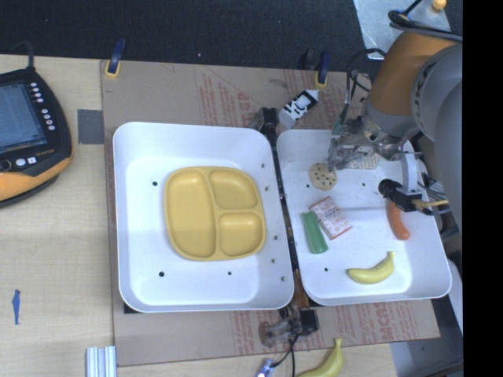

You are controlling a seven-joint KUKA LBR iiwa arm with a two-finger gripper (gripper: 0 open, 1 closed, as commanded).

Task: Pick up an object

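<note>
A banana [372, 269] lies nearest; my claw [343, 157] hangs just right of the cookie [322, 177], slightly above it. I cannot tell its opening.

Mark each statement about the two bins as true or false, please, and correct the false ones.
1. The yellow tray lies in the left bin. True.
2. The banana in the right bin touches the green block. False: they lie apart, the banana nearer the front edge.
3. The cookie lies in the right bin, just below the gripper. True.
4. The carrot lies in the left bin. False: it lies at the right side of the right bin.
5. Another banana lies outside the bins, at the front of the bench. True.
</note>
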